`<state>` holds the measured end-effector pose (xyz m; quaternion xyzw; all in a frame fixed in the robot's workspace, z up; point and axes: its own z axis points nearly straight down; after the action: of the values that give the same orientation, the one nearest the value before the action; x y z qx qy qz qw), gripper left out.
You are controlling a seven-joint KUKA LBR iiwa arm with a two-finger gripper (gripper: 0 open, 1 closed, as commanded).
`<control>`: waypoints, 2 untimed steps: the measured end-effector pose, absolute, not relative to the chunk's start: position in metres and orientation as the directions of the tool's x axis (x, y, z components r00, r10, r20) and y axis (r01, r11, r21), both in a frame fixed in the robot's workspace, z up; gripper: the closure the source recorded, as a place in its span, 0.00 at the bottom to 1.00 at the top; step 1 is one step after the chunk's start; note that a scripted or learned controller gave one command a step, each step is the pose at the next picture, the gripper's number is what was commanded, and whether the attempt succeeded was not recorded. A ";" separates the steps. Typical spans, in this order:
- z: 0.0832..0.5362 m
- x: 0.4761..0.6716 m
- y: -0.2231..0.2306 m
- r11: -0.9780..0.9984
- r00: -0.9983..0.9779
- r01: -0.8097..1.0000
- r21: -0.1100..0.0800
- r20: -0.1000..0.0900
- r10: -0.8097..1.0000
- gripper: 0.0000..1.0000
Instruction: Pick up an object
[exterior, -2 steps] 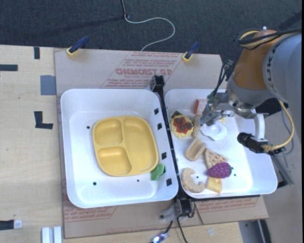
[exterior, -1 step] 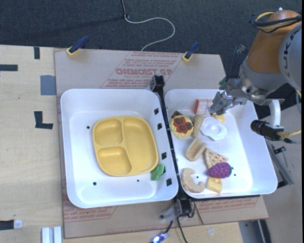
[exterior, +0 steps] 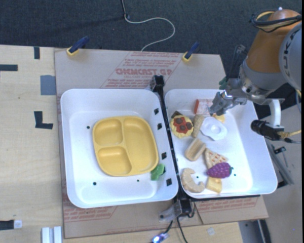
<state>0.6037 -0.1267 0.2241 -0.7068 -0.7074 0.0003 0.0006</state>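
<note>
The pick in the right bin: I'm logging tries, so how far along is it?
Nothing looks lifted yet. The hand hovers low over the right white bin, near the white fried-egg toy. The purple grape bunch lies untouched. Descent, grasp and lift remain.

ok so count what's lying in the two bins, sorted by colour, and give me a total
Yellow: 3, divided tray, cheese wedge, small piece
Tan: 4
Purple: 1, grapes
White: 1, fried egg
Green: 1, small piece
Red: 2, pizza, packet
Total: 12

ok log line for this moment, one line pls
gripper: over right bin top edge, near fried egg | held: nothing seen | yellow tray: left bin
</note>
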 end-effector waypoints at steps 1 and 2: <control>0.216 0.592 -0.077 0.005 -0.005 1.000 -0.003 0.000 1.000 1.00; 0.225 0.569 -0.035 0.005 -0.005 1.000 -0.003 0.001 1.000 1.00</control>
<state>0.5686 -0.0353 0.2250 -0.7052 -0.7090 0.0006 0.0016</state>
